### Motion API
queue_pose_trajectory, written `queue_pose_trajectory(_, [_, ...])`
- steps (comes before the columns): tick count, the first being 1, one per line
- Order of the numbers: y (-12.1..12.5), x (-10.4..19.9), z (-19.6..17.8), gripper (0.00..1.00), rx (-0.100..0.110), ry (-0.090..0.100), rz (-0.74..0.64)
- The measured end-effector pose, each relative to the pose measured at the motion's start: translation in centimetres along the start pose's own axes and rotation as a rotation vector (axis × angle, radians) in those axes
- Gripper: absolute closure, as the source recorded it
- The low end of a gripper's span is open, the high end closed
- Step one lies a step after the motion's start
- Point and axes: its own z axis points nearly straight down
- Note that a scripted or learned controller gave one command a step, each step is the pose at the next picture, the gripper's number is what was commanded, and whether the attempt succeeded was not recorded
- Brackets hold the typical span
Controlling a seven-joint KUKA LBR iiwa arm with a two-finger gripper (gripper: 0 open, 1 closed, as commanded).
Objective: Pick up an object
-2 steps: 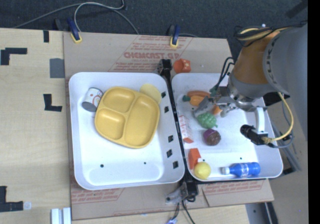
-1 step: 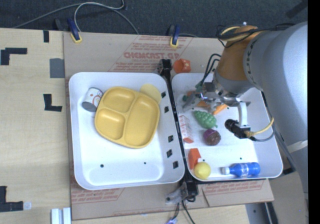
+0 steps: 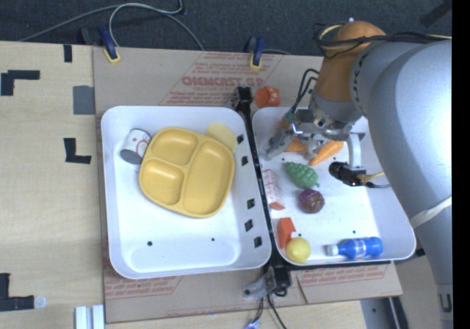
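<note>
Carrot [image 3: 327,150], orange and slim, lies in the right bin [image 3: 382,214] near its far edge, just under the gripper [image 3: 294,135]; whether the gripper is spread or pinching anything cannot be told. The same bin holds a green vegetable [image 3: 301,174], a dark purple ball [image 3: 311,200], a yellow ball [image 3: 297,250] beside a small orange block [image 3: 285,229], and a blue bottle [image 3: 358,247] lying on its side. The left bin [image 3: 176,250] holds a yellow divided plate [image 3: 186,171] and a small can [image 3: 135,146] touching the plate's left edge.
</note>
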Motion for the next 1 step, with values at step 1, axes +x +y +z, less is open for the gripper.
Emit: queue_pose_trajectory(1, [0.95,-3.73,-0.40,0.00,-0.054,-0.006,0.000])
